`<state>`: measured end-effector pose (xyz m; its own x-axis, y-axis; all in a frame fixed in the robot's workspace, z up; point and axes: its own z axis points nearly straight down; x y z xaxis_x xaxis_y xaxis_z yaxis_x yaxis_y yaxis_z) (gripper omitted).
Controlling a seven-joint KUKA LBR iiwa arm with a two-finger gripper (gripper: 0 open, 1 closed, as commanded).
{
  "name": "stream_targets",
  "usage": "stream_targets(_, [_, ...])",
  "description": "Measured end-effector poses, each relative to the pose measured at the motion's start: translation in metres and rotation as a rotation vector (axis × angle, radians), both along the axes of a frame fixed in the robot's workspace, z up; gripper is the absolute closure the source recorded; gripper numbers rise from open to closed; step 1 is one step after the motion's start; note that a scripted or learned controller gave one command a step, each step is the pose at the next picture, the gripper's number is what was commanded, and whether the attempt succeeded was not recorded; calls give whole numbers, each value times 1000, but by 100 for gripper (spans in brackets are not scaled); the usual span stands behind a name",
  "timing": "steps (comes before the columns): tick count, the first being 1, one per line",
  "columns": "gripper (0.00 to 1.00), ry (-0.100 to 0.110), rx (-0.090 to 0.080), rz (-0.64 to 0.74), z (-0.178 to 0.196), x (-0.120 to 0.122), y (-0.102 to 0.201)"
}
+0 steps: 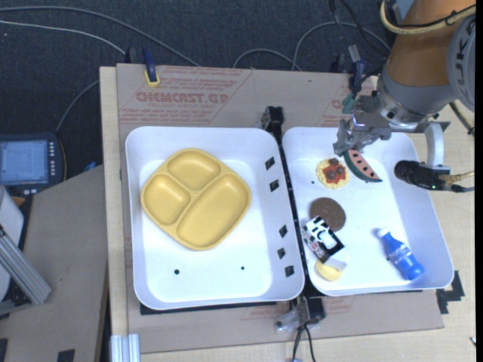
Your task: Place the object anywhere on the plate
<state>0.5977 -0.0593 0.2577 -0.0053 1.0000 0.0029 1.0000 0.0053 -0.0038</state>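
Cheese wedge (329, 270): nearest the camera, at the front edge of the right bin (423, 277), touching a black-and-white toy (323, 237) just behind it.

Blue bottle (400, 256): lies tilted in the right bin's front right part, well apart from the gripper.

Brown disc (328, 212): flat in the right bin, just behind the black-and-white toy.

Plate (196, 197): yellow, with three compartments, in the middle of the left bin (151, 277); nothing lies on it.

Pizza toy (333, 173): a small round piece with red topping, in the right bin's rear half, just beside the gripper.

Watermelon slice (362, 164): red with a green rind, directly below the fingertips and seemingly touching them; probably the object to be moved, though which thing is meant is a judgement.

Gripper (352, 143): hangs over the rear of the right bin, at the slice's upper end. Its jaws stand a little apart; I cannot tell whether the slice sits between them or merely beside them, nor whether it is lifted off the bin floor.

Step in hand: the pick, by my reading. The object is in the right bin and the plate is bare, so the placing is not yet done.

Next move calls for: a firm closing on the slice, a lift clear of the bin wall, then a carry left across the divide between the bins (283, 202) to above the plate, and a release into any compartment.
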Motion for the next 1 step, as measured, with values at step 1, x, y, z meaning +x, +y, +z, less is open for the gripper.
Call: stream_targets(1, [100, 1, 0, 0, -7, -20, 41])
